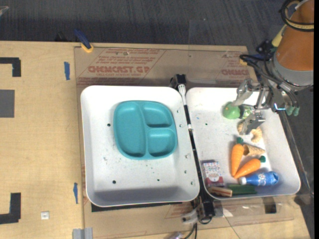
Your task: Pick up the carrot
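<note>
Two orange carrots lie side by side in the right bin [284, 133], toward its front. One carrot [237, 157] points its green top to the back, and the other carrot [248, 167] lies slanted with its green top to the right. My gripper [251, 119] hangs over the back right part of the same bin, just behind the carrots and above a small beige item [250, 132]. No carrot is in the gripper.
A green round item [231, 111] lies left of the gripper. A blue bottle [260, 179], a small printed box [211, 170] and a brown stick [222, 191] lie along the bin's front. The left bin [94, 148] holds a teal divided plate [145, 128].
</note>
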Tool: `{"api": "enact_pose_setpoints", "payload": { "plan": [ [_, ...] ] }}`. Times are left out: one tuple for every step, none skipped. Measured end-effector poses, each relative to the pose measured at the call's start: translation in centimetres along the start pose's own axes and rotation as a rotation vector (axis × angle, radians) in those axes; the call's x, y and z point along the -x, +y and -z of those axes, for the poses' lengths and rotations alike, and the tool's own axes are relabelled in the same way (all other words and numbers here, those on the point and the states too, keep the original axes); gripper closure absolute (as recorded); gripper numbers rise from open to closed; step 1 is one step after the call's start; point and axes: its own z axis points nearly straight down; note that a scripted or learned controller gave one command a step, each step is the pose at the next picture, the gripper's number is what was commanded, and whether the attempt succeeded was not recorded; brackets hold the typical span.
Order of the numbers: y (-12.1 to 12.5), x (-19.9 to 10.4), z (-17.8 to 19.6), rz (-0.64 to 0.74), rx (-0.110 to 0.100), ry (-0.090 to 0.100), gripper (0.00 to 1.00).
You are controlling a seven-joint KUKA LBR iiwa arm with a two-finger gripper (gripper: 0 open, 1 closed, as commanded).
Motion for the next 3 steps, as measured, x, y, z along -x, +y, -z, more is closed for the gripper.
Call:
{"api": "enact_pose_setpoints", "payload": {
  "plan": [
    [-1.3,-3.1,-10.8,0.029,0.001,0.008,0.00],
    [-2.4,-6.9,-17.8,0.103,0.000,-0.003,0.00],
    [-2.3,-6.7,-16.8,0.104,-0.002,-0.010,1.00]
  ]
}}
